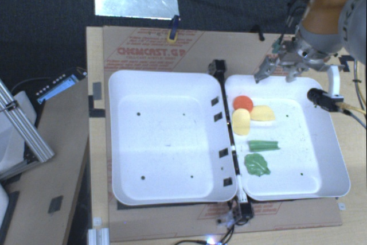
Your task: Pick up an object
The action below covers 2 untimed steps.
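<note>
- The tool (276,72) hangs over the far rim of the right bin (327,140), above its back-left corner; its two fingers stand apart with nothing between them.
- Above it the grey arm (335,3), with its orange band, reaches in from the right.
- The things to pick all lie in the right bin, gathered near the wall it shares with the left bin (166,140).
- An orange-red round piece (243,102) lies farthest back, nearest the tool.
- A pale yellow rounded piece (241,121) lies just in front of it, close to the shared wall.
- A second yellow piece (262,113) lies just beside both, on their right, touching or nearly so.
- A long dark green piece (263,146) lies crosswise in front of the yellow ones, apart from them.
- A lighter green crinkled piece (257,164) lies nearest the front, just in front of the long one.
- The right half of the right bin's floor is bare white, giving open room there.
- The pieces near the shared wall have little room on their left side.
- Both bins rest on a brown board (189,49) on the desk.
</note>
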Tool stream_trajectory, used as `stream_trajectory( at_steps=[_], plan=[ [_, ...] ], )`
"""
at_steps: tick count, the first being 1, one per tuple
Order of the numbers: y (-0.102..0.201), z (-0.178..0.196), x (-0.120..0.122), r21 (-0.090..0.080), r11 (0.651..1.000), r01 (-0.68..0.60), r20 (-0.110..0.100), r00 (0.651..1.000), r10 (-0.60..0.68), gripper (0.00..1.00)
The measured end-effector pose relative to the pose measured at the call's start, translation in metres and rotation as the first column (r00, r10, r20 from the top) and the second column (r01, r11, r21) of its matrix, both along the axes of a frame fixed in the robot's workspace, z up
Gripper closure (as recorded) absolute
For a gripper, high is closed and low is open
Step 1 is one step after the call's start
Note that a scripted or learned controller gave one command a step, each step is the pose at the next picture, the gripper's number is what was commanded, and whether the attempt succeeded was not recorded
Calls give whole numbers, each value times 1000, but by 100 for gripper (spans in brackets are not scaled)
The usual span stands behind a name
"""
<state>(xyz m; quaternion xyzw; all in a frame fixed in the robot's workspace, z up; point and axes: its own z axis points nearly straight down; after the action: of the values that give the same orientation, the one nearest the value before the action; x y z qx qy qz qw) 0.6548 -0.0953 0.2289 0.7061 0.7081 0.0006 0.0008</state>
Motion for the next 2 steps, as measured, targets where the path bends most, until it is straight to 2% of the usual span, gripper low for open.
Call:
stream_trajectory(
  at_steps=[1, 2],
  plan=[
    [0, 12, 1, 0, 1000, -3, 3, 1000, 3, 100],
    [81, 145, -15, 2, 1000, -10, 14, 1000, 10, 100]
  ],
)
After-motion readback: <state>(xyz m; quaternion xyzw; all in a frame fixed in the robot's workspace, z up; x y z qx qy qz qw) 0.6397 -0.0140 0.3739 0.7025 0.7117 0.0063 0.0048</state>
